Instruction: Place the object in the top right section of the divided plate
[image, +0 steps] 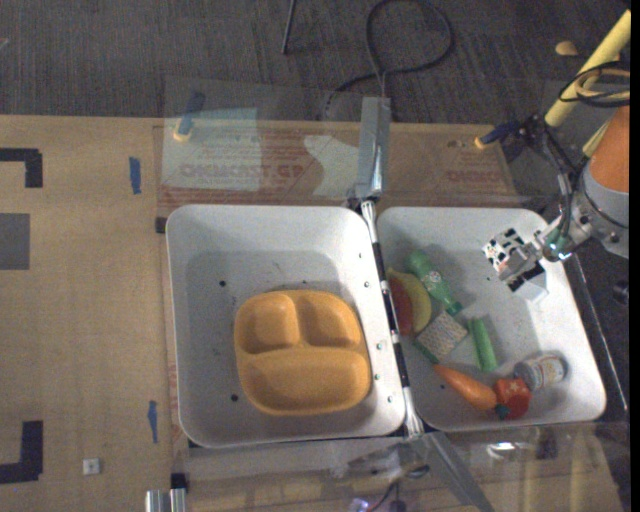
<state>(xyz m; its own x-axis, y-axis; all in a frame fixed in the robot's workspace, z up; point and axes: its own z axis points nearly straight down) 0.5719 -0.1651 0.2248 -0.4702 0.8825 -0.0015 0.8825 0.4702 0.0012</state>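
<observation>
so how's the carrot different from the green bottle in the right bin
The carrot is orange and tapered; the green bottle is green with a lighter cap end. The carrot lies near the bin's front edge, the bottle farther back, beside the red and yellow piece. Both lie flat, angled alike.

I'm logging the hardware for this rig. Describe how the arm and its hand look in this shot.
The arm enters at the right edge: a grey body with an orange band above the wrist. Its hand is small, carrying a white block with black checker-like markings and a pale tip. Dark cables trail nearby, beside a yellow tube.
</observation>
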